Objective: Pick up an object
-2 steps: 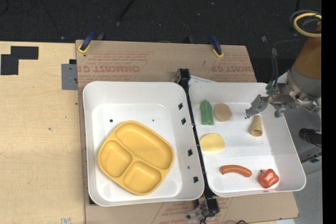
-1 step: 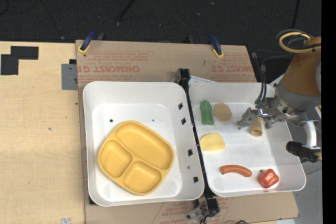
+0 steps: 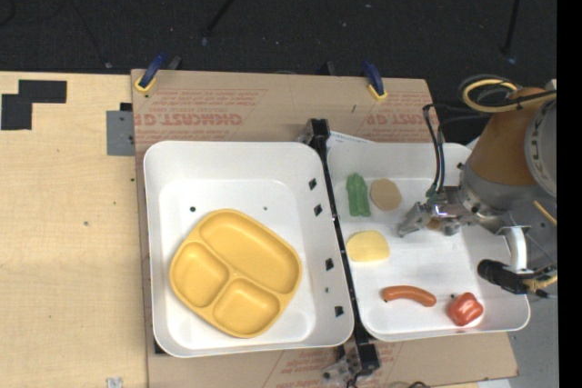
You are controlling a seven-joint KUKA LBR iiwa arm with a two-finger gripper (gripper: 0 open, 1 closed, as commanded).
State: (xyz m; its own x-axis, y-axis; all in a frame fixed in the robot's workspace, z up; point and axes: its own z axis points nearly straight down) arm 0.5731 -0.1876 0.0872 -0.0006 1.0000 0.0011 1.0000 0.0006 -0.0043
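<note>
Dark floor is filling the frame's top, cardboard [image 3: 282, 109] lying under two white bins. Over the right bin [image 3: 496, 323], right of centre, my gripper [image 3: 427, 218] is hovering, its spread uncertain, the yellow piece [image 3: 367, 246] lying just lower-left.

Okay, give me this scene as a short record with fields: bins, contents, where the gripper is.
left bin: yellow divided plate
right bin: green piece, tan round piece, pale yellow piece, sausage, red piece
gripper: over right bin, right of the tan round piece
held: nothing seen between fingers
</note>
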